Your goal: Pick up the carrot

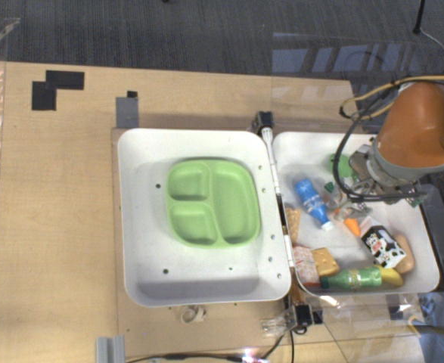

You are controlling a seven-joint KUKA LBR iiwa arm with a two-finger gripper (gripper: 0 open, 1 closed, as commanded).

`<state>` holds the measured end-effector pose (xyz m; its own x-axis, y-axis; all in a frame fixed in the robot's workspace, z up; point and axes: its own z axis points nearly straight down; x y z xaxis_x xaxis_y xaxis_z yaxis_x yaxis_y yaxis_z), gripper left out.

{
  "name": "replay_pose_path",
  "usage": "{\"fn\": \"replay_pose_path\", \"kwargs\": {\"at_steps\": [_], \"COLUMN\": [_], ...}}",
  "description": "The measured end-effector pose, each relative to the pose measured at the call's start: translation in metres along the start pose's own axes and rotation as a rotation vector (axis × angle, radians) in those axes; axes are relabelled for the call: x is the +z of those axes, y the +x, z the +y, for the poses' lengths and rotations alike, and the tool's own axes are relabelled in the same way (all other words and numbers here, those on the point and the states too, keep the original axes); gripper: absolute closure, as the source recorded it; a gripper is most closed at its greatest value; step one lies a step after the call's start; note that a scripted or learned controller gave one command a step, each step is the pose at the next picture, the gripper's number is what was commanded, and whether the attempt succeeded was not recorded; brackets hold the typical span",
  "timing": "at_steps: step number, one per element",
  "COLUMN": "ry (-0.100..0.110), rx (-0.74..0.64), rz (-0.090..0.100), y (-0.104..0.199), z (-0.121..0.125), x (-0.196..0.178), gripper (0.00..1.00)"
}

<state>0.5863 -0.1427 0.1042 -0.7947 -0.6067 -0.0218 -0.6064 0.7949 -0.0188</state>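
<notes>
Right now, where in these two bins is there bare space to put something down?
The left bin has bare floor all around the green plate. In the right bin, the far-left corner behind the blue bottle is bare. Around the carrot and along the near wall, it is crowded.

Divided tray (210,203) in the left bin (142,278), bottle (311,200) and carrot (352,225) in the right bin (305,146), carrot right of bottle, arm (418,131) over its far right part

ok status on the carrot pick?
Gripper low in right bin. Carrot just below it, not held. Blue bottle and cow-print toy crowd it.
</notes>
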Motion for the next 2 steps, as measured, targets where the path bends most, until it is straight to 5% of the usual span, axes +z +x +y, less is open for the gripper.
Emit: {"fn": "replay_pose_path", "kwargs": {"at_steps": [1, 2], "ry": [-0.001, 0.007], "rx": [0.000, 0.002], "rz": [0.000, -0.010], "y": [0.000, -0.004], "z": [0.000, -0.002], "x": [0.001, -0.013], "gripper": [0.00, 1.00]}}
